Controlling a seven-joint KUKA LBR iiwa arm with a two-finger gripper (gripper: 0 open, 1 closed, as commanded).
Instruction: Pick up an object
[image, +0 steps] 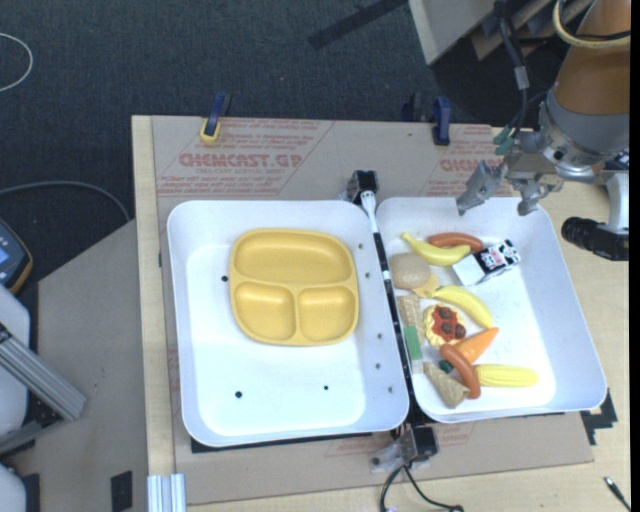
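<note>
My gripper (498, 199) hangs open above the far edge of the right bin (560, 300), with nothing between its fingers. Just below it lie a red sausage (455, 240), a yellow banana (436, 251) and a small black and white box (488, 260). Further toward the front of that bin are a beige bun (408, 271), a second banana (467, 304), a pizza slice (444, 324), an orange carrot (472, 348), a corn cob (506, 376) and a green stick (413, 343).
The left bin (200, 370) holds a yellow divided plate (294, 285). Black clamps (362, 186) join the two bins in the middle. Blue and yellow clips (212, 118) hold the board at the back.
</note>
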